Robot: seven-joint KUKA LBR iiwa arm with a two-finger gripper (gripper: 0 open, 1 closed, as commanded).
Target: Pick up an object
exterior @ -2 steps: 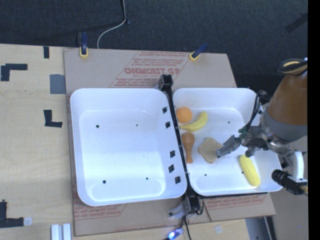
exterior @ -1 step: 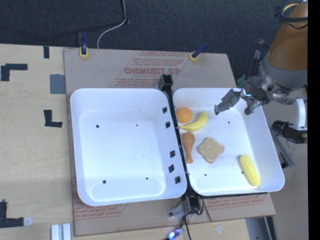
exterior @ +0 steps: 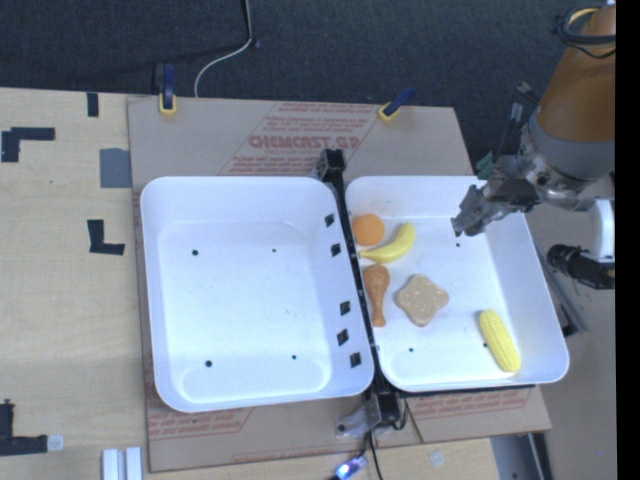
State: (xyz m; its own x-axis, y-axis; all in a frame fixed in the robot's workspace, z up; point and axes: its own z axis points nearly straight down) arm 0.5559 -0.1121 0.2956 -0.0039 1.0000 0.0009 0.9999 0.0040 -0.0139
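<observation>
The gripper point(exterior: 468, 221) hangs over the upper right part of the right bin point(exterior: 530, 298), close to its right rim; whether it is clenched or released cannot be told. Along the bin's left wall sit an orange point(exterior: 368, 230), a banana point(exterior: 392, 246) and a drumstick point(exterior: 377, 290), with a bread slice point(exterior: 421, 300) beside them. A corn cob point(exterior: 499, 340) lies by the lower right edge. Bare floor lies between bread and corn.
</observation>
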